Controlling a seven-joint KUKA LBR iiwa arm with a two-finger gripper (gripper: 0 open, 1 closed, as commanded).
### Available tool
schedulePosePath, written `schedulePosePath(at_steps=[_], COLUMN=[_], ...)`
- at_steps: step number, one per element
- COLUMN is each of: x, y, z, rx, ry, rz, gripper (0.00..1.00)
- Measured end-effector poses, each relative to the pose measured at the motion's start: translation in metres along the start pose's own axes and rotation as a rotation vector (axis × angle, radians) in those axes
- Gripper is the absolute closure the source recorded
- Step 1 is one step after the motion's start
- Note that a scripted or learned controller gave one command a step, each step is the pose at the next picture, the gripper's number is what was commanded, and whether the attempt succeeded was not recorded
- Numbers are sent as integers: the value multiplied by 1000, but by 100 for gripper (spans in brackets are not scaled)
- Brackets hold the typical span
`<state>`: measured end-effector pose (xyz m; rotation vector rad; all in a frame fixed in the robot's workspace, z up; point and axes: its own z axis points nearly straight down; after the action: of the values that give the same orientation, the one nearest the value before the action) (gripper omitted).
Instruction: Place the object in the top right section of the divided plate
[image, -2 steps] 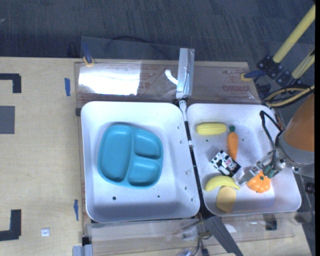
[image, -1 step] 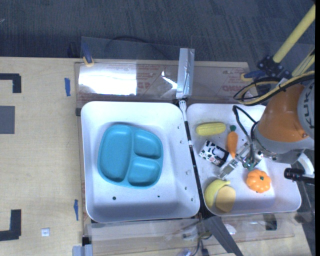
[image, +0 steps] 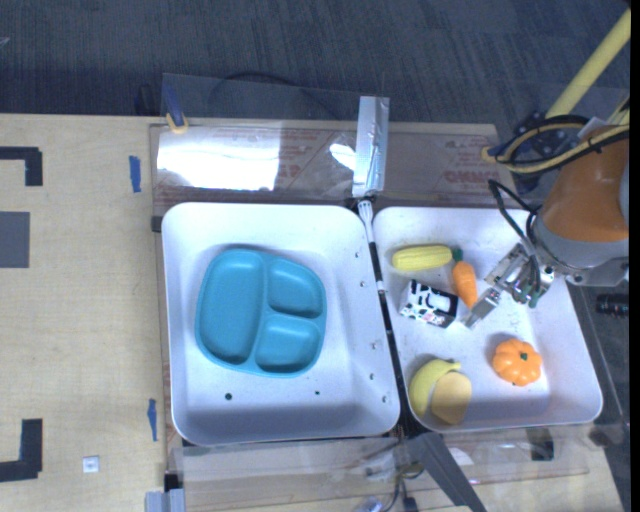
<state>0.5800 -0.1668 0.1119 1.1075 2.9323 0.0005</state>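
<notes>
Over the right bin (image: 585, 395) the claw (image: 490, 297) hangs spread and empty beside the carrot (image: 465, 283), so picking looks the step in hand; next it must close on something and carry it to the blue divided plate (image: 262, 310) in the left bin (image: 190, 400). Five objects lie there: one corn cob (image: 422, 259), one carrot, one black-and-white toy (image: 429, 303), one pumpkin (image: 516, 362), one yellow fruit (image: 440, 388)

The pale wooden surface (image: 80, 330) carries two white bins: left bin (image: 190, 400) at nine o'clock, right bin (image: 570, 400) at three.
</notes>
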Motion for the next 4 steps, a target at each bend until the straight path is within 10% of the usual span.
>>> schedulePosePath(at_steps=[1,2,3,4], x=[57,-22,28,46], y=[-64,-25,-71,-94], z=[24,-40,25,-50], rx=[1,-1,0,0], ry=[1,-3,1,-2], rz=[61,-137,-80,34], gripper=[0,0,0,0])
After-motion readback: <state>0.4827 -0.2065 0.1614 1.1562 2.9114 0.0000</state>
